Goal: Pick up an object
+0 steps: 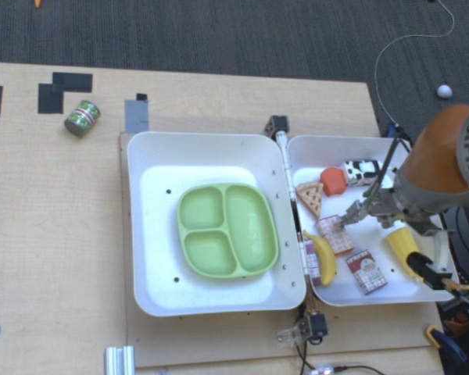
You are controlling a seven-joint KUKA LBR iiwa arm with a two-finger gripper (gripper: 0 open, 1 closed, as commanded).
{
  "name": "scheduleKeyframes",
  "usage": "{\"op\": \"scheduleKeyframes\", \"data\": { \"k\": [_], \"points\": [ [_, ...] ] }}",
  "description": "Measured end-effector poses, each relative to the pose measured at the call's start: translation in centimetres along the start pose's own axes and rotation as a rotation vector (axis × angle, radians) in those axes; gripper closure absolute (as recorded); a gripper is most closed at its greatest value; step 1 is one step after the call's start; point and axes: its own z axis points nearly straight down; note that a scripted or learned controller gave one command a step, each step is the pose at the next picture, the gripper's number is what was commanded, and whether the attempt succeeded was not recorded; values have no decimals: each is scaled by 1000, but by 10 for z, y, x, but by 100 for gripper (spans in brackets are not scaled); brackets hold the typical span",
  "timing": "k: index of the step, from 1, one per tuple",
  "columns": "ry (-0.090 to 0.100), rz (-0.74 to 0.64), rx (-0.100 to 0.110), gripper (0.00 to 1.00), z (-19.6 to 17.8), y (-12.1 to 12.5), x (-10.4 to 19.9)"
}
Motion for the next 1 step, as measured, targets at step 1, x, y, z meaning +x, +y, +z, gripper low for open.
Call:
{"op": "scheduleKeyframes", "data": {
  "k": [1],
  "points": [
    [-8,3,-2,0,11,-48,49]
  ]
}}
